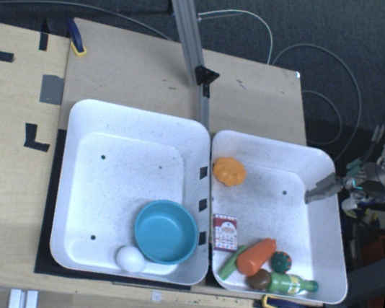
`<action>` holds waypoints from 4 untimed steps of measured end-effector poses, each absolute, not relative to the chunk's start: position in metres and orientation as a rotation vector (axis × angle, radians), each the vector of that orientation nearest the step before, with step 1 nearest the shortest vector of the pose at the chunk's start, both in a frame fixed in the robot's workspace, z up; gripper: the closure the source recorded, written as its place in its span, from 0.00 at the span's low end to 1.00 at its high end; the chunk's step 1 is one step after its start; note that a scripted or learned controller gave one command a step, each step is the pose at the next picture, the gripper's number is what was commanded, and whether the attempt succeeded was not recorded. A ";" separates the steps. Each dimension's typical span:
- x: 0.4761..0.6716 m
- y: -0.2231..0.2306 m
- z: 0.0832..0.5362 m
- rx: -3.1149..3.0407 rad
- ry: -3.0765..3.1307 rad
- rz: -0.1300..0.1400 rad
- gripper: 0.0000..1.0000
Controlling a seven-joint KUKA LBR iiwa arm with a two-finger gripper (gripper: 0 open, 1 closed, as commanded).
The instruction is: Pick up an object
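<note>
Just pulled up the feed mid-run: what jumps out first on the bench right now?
The blue bowl in the left bin, with a white ball touching its near-left side. Then the colourful cluster in the right bin's near corner: an orange carrot and a green bottle. The gripper sits over that bin's right rim.

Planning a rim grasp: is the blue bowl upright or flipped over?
Upright: the round blue plastic bowl shows its open hollow and rim facing up.
</note>
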State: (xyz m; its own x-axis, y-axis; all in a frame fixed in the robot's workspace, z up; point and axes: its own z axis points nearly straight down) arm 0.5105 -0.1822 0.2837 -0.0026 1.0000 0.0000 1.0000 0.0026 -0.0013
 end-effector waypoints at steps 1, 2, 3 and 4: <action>0.510 -0.182 0.284 -2.218 -2.223 0.001 0.00; 0.505 -0.172 0.228 -2.216 -2.219 0.006 0.00; 0.499 -0.179 0.168 -2.217 -2.216 0.007 0.00; 0.490 -0.186 0.112 -2.218 -2.216 0.006 0.00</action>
State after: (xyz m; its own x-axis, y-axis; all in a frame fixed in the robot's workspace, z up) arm 0.4902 -0.1856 0.1119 0.0007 1.0000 0.0018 1.0000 -0.0007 -0.0074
